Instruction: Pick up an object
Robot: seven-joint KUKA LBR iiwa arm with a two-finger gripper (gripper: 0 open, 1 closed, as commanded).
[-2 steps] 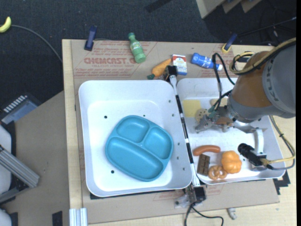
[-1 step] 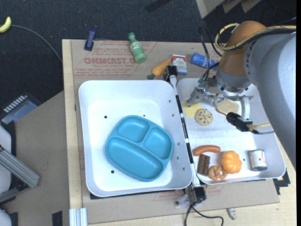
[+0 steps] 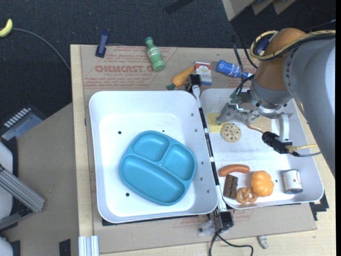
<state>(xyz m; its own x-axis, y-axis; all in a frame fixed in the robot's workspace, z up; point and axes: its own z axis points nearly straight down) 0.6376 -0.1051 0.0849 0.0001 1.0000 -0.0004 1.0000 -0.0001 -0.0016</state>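
Left bin (image 3: 106, 116): white and shallow. It holds one thing, a blue tray (image 3: 157, 167) with three compartments, lying flat at a slant in the middle of the floor.

Blue tray compartments: nothing lies in any of the three.

Right bin (image 3: 311, 183): white and shallow, set against the left bin along a shared rim. The food toys and the arm's end are all here.

Right bin, far half: a cookie (image 3: 230, 132) with dark chips lies flat on the floor, just beside a pale yellow flat piece (image 3: 214, 126). A tan piece (image 3: 260, 124) shows partly under the arm.

Right bin, near edge: a sausage (image 3: 234, 169), a brown chocolate bar (image 3: 230, 185), a pretzel (image 3: 246, 196), an orange pumpkin (image 3: 261, 183) and a small can (image 3: 291, 181) on its side. The bar, pretzel and pumpkin are bunched close; the can lies apart to their right.

Gripper (image 3: 241, 106): low over the far half of the right bin, just above the cookie. Whether it is released or clenched cannot be told, and nothing shows in its grasp.

Arm (image 3: 306, 63): grey with an orange band, reaching in from the right.

Bench (image 3: 85, 68) behind the bins: a green bottle (image 3: 155, 54), a blue clip (image 3: 102, 43), a carrot (image 3: 183, 77), a small carton (image 3: 203, 72) and a blue crushed bottle (image 3: 229, 68), all outside both bins.
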